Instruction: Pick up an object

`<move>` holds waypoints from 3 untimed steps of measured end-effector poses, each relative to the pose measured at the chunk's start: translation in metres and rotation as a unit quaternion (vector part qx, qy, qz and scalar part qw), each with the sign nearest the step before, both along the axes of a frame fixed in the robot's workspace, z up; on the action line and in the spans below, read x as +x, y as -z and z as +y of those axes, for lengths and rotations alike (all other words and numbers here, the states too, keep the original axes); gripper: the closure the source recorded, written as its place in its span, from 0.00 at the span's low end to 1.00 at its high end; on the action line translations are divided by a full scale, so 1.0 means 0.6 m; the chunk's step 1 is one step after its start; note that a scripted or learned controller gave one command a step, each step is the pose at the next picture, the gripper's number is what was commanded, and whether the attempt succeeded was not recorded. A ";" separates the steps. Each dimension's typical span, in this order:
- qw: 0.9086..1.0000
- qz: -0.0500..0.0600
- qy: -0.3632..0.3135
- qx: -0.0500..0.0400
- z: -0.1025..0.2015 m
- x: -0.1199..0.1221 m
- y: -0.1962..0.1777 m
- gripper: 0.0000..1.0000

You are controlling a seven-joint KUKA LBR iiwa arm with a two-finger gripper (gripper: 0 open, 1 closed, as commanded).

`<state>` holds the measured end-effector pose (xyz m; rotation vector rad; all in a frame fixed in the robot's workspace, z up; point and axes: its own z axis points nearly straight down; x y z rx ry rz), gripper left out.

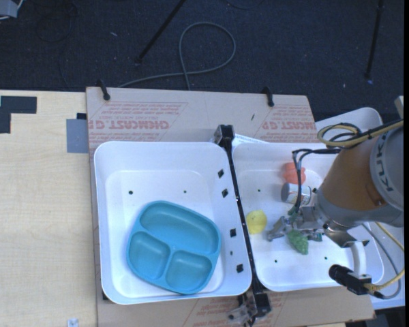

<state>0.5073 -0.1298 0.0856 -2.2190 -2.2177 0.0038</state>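
In the right bin [273, 278], a small yellow object [257, 221] lies near the left wall. An orange object [293, 173] rests toward the back, with a grey cylinder [289, 193] just in front of it. A green object [299, 242] lies mid-bin. My gripper [281, 229] is low inside this bin, just right of the yellow object and up against the green object's upper left side. The grey arm with its orange band [351, 182] comes in from the right and hides part of the bin floor.
The left bin [105, 203] holds a blue divided plate [173, 245]. A black divider [233, 203] runs between the two bins. Cables loop over the arm at the right. A wooden bench top lies to the left of the bins.
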 end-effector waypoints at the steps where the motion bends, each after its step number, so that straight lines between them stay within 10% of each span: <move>1: 1.000 -0.001 0.003 0.000 -0.003 0.001 -0.022 1.00; 3: 1.000 -0.003 -0.001 0.000 0.007 0.008 -0.189 1.00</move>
